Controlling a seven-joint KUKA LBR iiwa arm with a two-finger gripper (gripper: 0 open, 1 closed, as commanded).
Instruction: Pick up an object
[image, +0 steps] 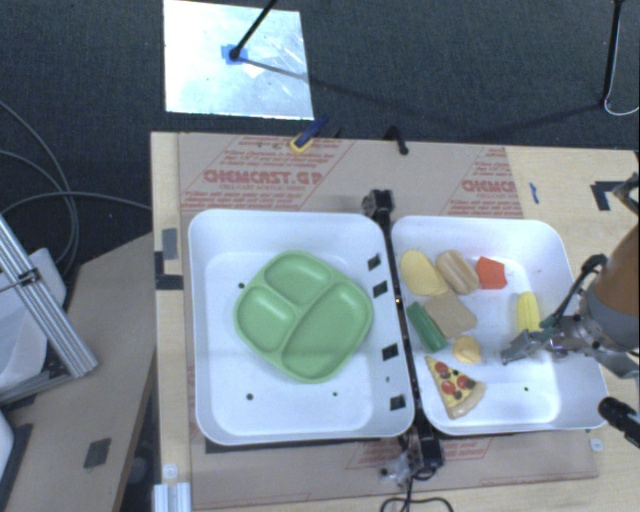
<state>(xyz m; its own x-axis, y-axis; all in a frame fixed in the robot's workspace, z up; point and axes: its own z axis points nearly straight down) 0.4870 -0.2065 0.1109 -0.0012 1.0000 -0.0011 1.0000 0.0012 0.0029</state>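
Toy foods cluster in the right bin (545, 240): corn cob (527, 311), pizza slice (455, 384), hot dog bun (458, 271), green stick (425, 326). Gripper (522, 348) at right of frame, low beside the corn, fingers slightly apart, gripping nothing. Green divided plate (304, 315) in left bin (215, 300).

The left white bin (210, 300) holds a green divided plate (303, 316), and the right white bin (545, 400) holds toy food: a yellow piece (422, 273), a hot dog bun (458, 271), an orange-red piece (490, 272), a corn cob (527, 311), a tan slice (452, 315), a green stick (425, 326) just beside it, a small yellow piece (467, 350) and a pizza slice (456, 384). The gripper (522, 347) comes from the right and hovers low over the right bin, just below the corn cob and near the small yellow piece. Both bins stand on a brown cardboard sheet (265, 175) with red print.
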